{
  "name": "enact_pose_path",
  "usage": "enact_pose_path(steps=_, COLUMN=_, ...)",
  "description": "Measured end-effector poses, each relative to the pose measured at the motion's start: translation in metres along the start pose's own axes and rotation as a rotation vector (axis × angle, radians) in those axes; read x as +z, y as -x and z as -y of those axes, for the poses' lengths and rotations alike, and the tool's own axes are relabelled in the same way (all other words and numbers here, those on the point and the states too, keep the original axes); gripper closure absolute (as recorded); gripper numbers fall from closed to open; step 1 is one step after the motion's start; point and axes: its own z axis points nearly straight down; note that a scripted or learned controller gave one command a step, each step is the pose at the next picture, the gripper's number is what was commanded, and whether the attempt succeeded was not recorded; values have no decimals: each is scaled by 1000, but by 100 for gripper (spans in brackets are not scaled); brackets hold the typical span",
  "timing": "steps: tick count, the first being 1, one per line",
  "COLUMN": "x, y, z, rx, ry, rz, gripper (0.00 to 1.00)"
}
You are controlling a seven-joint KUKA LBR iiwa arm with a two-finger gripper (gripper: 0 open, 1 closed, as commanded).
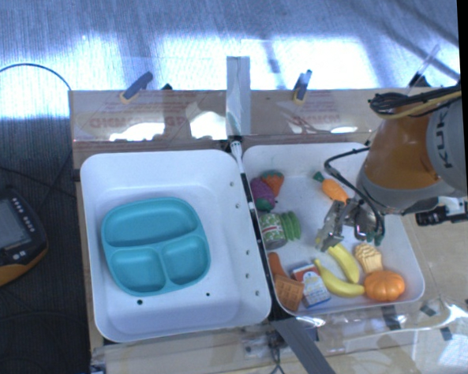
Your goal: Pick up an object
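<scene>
Two white bins are sitting side by side on the tabletop. The left bin (123,308) is carrying a teal divided plate (154,244). The right bin (408,247) is holding the toy food, and the gripper (345,224) is hanging low inside it, fingers parted and closing on nothing. Taking the gripper as landmark: a banana (340,271) is lying just below it, a carrot (334,189) just above it, a green can (278,228) to its left, and a small pumpkin (384,285) further below, at the bin's lower right.

toy foods (338,275) lie scattered in the right bin (394,212).
</scene>
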Motion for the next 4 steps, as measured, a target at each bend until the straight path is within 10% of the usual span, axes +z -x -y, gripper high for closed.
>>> enact_pose_path(steps=1, x=0, y=0, z=0, rx=0, ry=-1, rz=0, gripper=0)
enact_pose_path(steps=2, x=20, y=-64, z=-17, rx=151, ry=2, rz=19, gripper=0)
enact_pose_path(steps=3, x=9, y=-63, z=-19, rx=149, ry=3, rz=23, gripper=100)
enact_pose_path(steps=4, x=9, y=-63, z=-19, rx=149, ry=3, rz=22, gripper=0)
